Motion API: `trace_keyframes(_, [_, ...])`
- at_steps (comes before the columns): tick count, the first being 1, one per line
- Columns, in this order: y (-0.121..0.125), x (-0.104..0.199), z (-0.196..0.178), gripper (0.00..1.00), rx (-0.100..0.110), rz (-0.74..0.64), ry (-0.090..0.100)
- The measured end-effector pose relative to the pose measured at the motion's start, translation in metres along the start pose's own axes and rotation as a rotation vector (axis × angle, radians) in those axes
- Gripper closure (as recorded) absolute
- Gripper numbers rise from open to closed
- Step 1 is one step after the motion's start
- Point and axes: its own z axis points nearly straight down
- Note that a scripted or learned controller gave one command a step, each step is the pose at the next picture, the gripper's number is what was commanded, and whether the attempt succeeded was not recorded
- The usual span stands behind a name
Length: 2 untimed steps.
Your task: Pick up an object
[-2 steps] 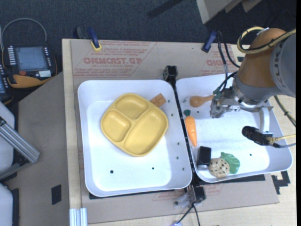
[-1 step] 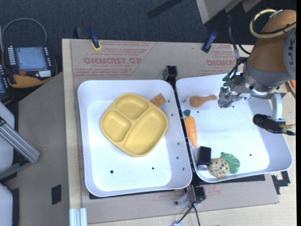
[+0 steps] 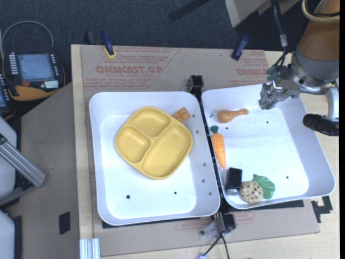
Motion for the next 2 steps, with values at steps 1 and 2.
trace_keyframes(1, [0.001, 0.0, -0.036, 1.0, 0.002, 0.0, 0.0])
trace_keyframes(2, [-0.009, 0.043, -0.026, 1.0, 0.012, -0.003, 0.004])
